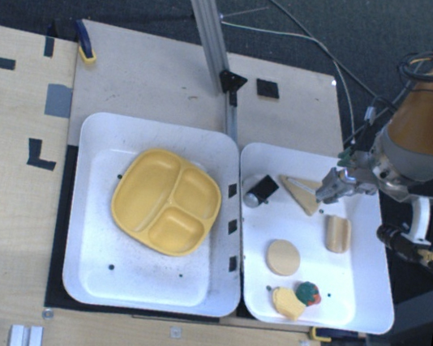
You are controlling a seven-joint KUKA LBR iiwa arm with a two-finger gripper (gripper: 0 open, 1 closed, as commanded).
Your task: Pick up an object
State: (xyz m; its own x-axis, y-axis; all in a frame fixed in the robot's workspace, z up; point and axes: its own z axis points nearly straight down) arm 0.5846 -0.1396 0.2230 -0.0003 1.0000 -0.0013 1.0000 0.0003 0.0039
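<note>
Gripper: we see the gripper (330,189) over the right bin (367,304), toward its 12 o'clock side, hanging below the arm (422,120), which comes in from 3 o'clock.
Jaws: we cannot tell whether they stand apart or together; the tip is small and blurred, and nothing shows between them.
Nearest thing: the wedge (301,192), a tan slice, lies just at 9 o'clock of the gripper, touching or nearly so; we cannot say which.
Wedge axis: its long side runs from about 10 o'clock to 4 o'clock.
Other candidates: the roll (338,234) lies near, at 5 o'clock of the gripper, long axis 12 to 6; the disc (284,257) sits farther at 7 o'clock; the black can (260,190) lies at 9 o'clock, beyond the wedge; the yellow and green toy (296,299) is well apart at 6 o'clock.
Left bin: the left bin (81,269) holds 1 yellow tray (166,201), well apart from the gripper.
Our judgement: the wedge looks the likeliest target.
Hidden: the wrist covers part of the bin's far rim.
</note>
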